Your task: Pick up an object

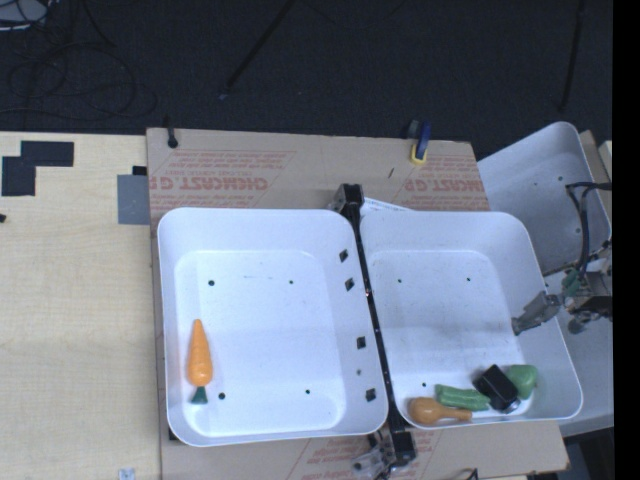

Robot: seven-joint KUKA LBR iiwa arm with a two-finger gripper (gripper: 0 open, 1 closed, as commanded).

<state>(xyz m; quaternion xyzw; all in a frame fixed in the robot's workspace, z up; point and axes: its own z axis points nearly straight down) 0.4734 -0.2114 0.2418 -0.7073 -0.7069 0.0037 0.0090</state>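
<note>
An orange toy carrot [199, 353] lies in the left bin [250, 230] near its front left corner. In the front right corner of the right bin [440, 230] several items are bunched together: a long green piece [460, 397], a black block [497, 386], a rounded green piece [523, 376] and an orange-yellow gourd shape [436, 411]. The gripper [556, 310] sits at the right rim of the right bin, above and to the right of that cluster, apart from it. Nothing is seen held in it.
Both bins rest on a cardboard sheet [300, 168] over the wooden bench. A black clipped seam [362, 318] joins the bins. A blue and yellow clamp [420, 143] stands at the cardboard's back edge. The pale arm body [545, 173] and cables [585, 218] occupy the right side.
</note>
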